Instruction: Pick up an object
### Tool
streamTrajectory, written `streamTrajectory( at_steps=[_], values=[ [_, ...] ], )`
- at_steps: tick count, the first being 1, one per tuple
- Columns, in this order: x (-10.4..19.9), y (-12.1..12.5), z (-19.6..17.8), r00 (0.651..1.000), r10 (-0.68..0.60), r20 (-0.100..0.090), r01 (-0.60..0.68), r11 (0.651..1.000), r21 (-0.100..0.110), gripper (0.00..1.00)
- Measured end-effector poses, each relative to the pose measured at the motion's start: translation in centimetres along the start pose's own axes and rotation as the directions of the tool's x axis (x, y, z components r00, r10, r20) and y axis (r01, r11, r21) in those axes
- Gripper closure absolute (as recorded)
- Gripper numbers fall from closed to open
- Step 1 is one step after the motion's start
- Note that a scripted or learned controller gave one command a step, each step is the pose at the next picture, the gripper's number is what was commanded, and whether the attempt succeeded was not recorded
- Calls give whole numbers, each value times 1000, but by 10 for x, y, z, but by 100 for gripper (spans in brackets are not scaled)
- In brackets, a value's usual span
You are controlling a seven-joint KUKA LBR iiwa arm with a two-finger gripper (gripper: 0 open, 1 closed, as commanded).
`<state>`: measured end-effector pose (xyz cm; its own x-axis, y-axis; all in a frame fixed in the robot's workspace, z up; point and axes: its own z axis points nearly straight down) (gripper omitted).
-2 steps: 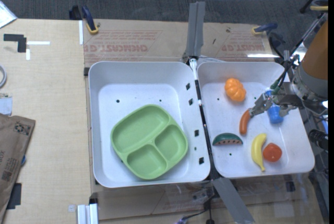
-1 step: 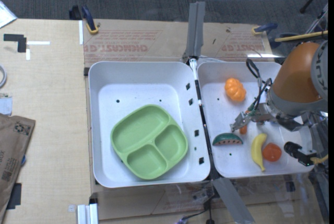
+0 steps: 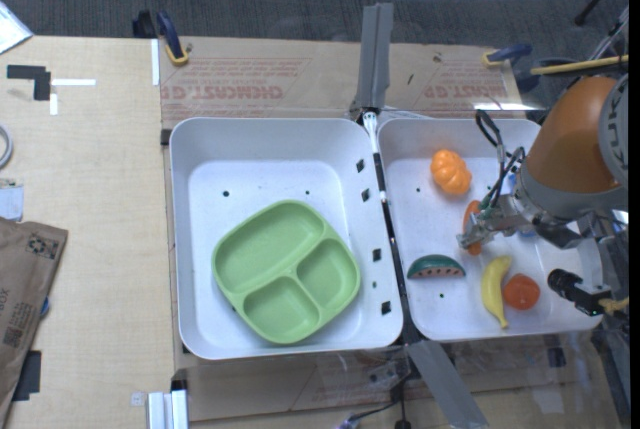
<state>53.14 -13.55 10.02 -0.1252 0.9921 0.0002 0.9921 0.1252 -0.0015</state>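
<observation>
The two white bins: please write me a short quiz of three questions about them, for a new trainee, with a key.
1. True or false: the green plate lies in the left bin.
2. Which thing in the right bin lies nearest to the middle divider between the bins?
A. the banana
B. the watermelon slice
C. the small orange pumpkin
3. Fill in: the gripper is low over the ____ bin, next to a small orange-red thing.

Key
1. True.
2. B; the slice lies close to the divider, and the banana and the red tomato lie farther right.
3. Right.
</observation>
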Motion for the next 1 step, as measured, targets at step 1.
streamTrajectory(
  at_steps=[1],
  values=[
    [63, 33, -91, 994, 109, 1, -109, 994, 0, 100]
  ],
)
